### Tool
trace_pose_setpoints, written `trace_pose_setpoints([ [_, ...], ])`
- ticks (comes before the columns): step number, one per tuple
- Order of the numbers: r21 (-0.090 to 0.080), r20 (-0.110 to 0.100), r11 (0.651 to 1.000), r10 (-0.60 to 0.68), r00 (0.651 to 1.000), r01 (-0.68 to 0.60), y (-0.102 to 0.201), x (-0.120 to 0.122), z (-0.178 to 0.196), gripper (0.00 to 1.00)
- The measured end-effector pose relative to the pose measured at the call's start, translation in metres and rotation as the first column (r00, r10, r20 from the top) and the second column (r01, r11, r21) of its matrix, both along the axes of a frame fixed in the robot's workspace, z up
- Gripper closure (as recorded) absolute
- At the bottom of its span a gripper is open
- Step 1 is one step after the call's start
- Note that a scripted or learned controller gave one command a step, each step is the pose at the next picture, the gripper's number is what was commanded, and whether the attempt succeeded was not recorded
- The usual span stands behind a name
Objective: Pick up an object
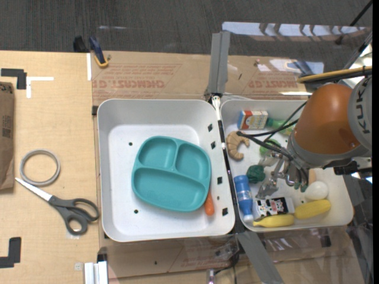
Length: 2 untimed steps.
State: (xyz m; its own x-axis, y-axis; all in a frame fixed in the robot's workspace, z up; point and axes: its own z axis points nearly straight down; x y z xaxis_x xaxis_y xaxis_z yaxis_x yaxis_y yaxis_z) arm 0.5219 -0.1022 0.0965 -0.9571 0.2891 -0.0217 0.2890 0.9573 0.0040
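hand (273,181) hangs low in the right bin (340,218), fingers pointing down-left; spread or pressed together, i cannot tell. just beside it lie a green object (256,173) and a blue bottle (242,193), long axis running top to bottom.

- Two white bins (112,158), side by side
- One teal divided plate (172,173), one carrot (209,206) beside it
- Right bin: two yellow bananas (312,208), one croissant (235,145), one blue bottle (243,192), one white egg (317,190), one small carton (253,120)
- Left of frame: one pair of scissors (65,209), one tape roll (39,166)
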Motion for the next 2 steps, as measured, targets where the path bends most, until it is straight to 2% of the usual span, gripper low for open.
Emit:
trace_pose_setpoints([
  [1,0.002,-0.016,0.994,-0.111,0.994,0.111,-0.0773,-0.0075,-0.0037,0.0],
  [2,0.002,-0.014,0.994,-0.111,0.994,0.111,-0.0775,-0.0066,0.0058,1.0],
])
